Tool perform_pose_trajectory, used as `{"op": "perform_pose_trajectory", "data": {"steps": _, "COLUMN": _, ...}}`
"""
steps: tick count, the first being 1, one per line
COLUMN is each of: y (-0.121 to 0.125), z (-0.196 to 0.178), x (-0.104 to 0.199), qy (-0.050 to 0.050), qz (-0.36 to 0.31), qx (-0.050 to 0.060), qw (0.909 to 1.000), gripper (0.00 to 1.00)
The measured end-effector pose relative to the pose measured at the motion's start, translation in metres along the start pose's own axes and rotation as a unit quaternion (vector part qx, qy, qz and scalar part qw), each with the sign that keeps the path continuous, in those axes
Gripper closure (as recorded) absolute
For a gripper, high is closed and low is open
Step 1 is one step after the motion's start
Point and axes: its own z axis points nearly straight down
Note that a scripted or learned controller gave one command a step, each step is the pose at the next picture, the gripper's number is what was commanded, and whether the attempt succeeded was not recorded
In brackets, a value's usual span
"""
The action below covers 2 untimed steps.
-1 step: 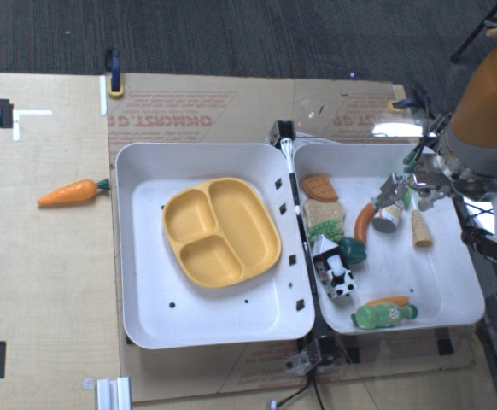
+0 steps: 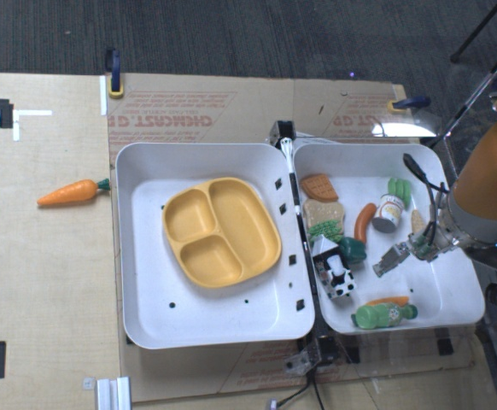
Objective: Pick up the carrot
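The cardboard-topped counter (image 2: 52, 254) holds two white bins. The pincer (image 2: 391, 260), whether spread I cannot tell, hovers in the right bin (image 2: 453, 301). A small carrot (image 2: 388, 301) lies just below it among crowded toys; another carrot (image 2: 71, 193) lies far left, so it may grab a neighbour.

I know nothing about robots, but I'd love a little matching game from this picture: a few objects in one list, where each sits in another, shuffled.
Things:
1. orange toy carrot
2. yellow three-section plastic plate
3. green toy bottle
4. black-and-white toy cow

Places:
A. left white bin
B. bare wooden bench, left of both bins
C. right white bin, near front wall
D. right white bin, beside the divide between the bins

Pairs: 1-B, 2-A, 3-C, 4-D
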Motion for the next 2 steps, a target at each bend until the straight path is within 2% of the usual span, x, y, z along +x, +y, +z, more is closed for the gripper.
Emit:
{"op": "perform_pose_trajectory", "data": {"steps": 1, "y": -0.017, "z": 0.062, "x": -0.02, "qy": 0.0, "qz": -0.088, "qx": -0.001, "qw": 0.9961, "gripper": 0.0}}
{"op": "perform_pose_trajectory", "data": {"steps": 2, "y": 0.029, "z": 0.061, "x": 0.025, "qy": -0.001, "qz": -0.121, "qx": -0.002, "qw": 0.9927, "gripper": 0.0}}
